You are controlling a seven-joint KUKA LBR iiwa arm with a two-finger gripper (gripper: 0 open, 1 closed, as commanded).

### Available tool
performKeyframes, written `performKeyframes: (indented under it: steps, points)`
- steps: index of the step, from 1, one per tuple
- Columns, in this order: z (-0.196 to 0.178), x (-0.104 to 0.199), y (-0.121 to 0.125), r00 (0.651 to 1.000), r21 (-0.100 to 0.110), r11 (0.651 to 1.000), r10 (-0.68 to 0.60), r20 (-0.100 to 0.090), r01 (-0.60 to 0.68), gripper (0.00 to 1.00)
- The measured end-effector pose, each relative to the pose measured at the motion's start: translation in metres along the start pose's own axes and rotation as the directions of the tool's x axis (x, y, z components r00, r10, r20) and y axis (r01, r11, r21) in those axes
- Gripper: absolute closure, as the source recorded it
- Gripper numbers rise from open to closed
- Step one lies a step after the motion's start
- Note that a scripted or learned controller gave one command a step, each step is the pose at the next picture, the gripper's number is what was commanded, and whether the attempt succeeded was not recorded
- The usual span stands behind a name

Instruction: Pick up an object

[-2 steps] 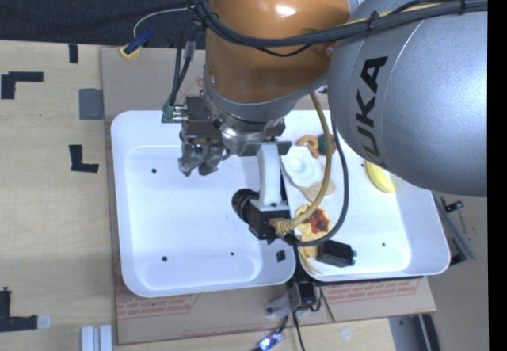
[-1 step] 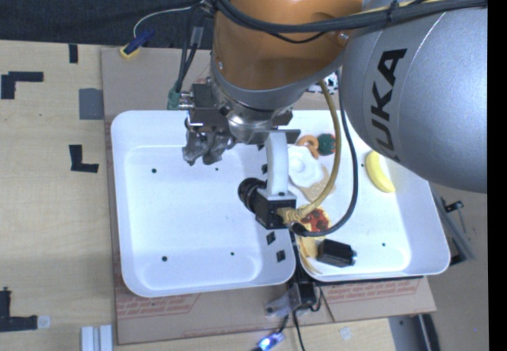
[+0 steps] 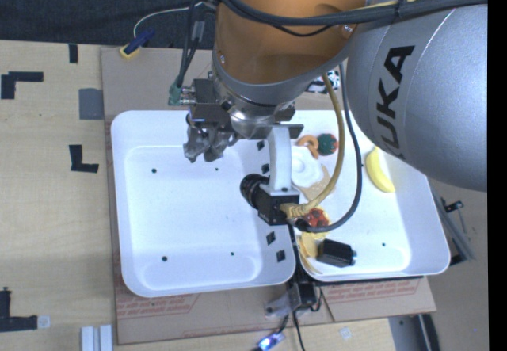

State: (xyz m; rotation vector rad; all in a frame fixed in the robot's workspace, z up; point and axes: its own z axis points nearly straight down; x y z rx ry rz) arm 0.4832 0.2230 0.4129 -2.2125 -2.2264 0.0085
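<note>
Hovering over the back of the shallow white left bin (image 3: pixel 142 207), my dark two-finger gripper (image 3: pixel 204 143) hangs just inside its rear rim; whether it is apart or together I cannot tell. Bare floor runs from it to the near and left rims. Past the shared wall, the shallow white right bin (image 3: pixel 412 223) holds a yellow banana-shaped piece (image 3: pixel 380 173), an orange-and-green toy (image 3: pixel 321 143) and a black block (image 3: pixel 336 253), well apart from my hand.
</note>
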Motion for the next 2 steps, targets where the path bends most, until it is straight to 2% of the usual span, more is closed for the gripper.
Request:
performKeyframes:
  steps: [2]
  points:
    - [-0.0183, 0.0007, -0.0001, 1.000, 0.005, 1.000, -0.003, 0.002, 0.003, 1.00]
